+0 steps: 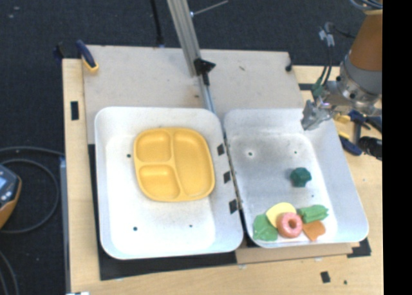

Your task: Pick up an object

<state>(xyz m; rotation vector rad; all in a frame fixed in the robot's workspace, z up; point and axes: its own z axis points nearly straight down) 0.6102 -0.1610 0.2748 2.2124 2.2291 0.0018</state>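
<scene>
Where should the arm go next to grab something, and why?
Probably down and toward the dark green block. The gripper hangs over the right bin's far rim, above nothing to grab, and that block sits alone, apart from the crowded pile in the near corner.

- One fixed camera looks down at a slant on the tabletop (257, 71).
- It stands far enough back to take in both white bins (116, 223) whole.

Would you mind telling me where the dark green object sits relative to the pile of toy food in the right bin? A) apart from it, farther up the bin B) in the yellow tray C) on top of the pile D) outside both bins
A: the dark green object lies alone on the right bin floor, clear of the pile clustered at the near edge.
</scene>
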